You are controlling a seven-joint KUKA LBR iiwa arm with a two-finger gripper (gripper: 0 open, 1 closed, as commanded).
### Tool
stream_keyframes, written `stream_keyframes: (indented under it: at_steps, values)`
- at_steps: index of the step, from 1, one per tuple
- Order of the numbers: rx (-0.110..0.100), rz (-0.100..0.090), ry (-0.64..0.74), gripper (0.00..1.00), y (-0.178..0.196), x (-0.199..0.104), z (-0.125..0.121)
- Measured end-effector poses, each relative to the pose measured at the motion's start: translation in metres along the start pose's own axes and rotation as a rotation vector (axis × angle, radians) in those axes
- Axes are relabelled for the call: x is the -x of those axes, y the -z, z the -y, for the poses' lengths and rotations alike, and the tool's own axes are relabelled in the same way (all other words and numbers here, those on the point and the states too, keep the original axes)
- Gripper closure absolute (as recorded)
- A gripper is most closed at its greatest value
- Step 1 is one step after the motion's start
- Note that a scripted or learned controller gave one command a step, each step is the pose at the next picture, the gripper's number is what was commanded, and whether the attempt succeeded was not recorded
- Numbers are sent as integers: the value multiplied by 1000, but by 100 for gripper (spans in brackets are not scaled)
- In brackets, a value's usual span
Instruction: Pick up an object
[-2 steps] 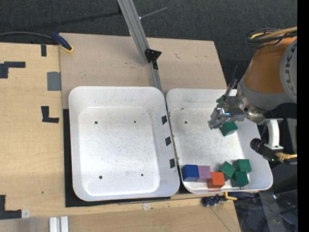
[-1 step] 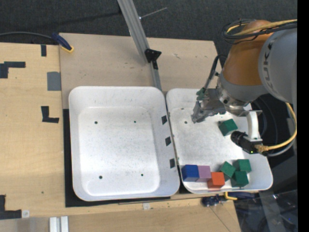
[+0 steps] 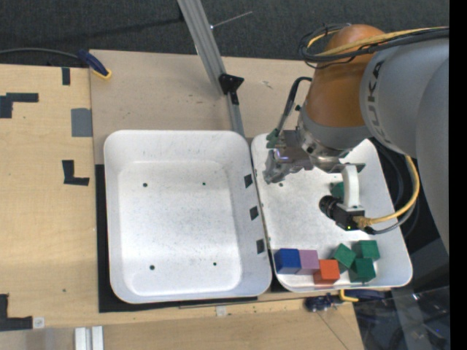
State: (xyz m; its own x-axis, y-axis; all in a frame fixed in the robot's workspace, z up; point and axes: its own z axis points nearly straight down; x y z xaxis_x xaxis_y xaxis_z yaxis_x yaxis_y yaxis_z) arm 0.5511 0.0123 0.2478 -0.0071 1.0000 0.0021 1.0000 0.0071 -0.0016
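six blocks (image 3: 328, 261) below gripper (image 3: 277, 168)

Light wooden bench (image 3: 168, 100) spans most of view, pale plywood tone. Dark grey carpet-like floor (image 3: 87, 13) across top, beyond bench's far edge. Black tape marks (image 3: 71, 172) in angular shapes on bench's left part, plus grey square patch (image 3: 82, 122). Black mat (image 3: 101, 254) shows as dark border under bins. Slanted grey metal pole (image 3: 203, 39) crosses from top centre down toward bins, black bracket (image 3: 230, 84) on it. Blue-and-yellow clamp (image 3: 95, 63) at bench's far-left edge, dark cable (image 3: 36, 52) running left from it. Lighting even, soft shadows.
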Motion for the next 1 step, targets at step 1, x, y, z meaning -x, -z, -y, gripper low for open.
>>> stream_keyframes:
  at_steps: [1]
  values:
    - [0, 0, 1, 100, 1, -62, -8]
